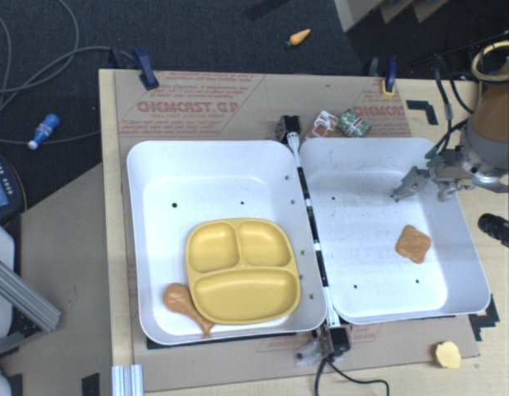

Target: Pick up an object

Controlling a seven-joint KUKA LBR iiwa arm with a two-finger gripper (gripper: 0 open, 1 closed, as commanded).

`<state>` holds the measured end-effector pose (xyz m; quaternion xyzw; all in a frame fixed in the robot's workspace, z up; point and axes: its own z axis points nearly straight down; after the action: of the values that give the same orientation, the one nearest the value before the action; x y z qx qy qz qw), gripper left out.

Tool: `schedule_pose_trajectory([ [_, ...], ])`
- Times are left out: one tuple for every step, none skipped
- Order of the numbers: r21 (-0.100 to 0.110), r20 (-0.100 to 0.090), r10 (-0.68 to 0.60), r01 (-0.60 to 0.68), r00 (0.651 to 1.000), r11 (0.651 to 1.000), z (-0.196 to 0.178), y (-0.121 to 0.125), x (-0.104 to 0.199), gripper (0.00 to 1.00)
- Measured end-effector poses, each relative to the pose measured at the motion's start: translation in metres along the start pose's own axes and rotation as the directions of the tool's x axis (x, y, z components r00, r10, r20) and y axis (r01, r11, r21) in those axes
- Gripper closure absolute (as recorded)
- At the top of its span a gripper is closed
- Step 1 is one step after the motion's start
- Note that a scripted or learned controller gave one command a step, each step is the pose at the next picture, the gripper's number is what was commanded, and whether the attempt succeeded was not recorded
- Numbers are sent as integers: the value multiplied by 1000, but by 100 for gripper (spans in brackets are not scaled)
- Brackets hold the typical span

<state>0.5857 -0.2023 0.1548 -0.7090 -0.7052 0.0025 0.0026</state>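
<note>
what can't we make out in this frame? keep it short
- Pincer, camera view: small and seen at a slant, so the finger gap and state are unreadable.
- Arm: cut off by the right edge.
- Drumstick in the left bin: its far end is hidden under the yellow tray.
- Packets behind the right bin: too small to read.
- Brown piece: too small to identify.

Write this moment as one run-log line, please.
gripper: over right bin, holding nothing | bread: right bin | tray, drumstick: left bin
</note>
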Motion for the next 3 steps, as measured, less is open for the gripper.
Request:
schedule_pose_trajectory([
  [-1, -7, -5, 5, 1000, 1000, 66, -27, -17, 0],
  [-4, -2, -3, 3, 1000, 1000, 7, -82, -22, 0],
  [-7, 0, -9, 9, 1000, 1000, 73, -46, -4, 0],
])
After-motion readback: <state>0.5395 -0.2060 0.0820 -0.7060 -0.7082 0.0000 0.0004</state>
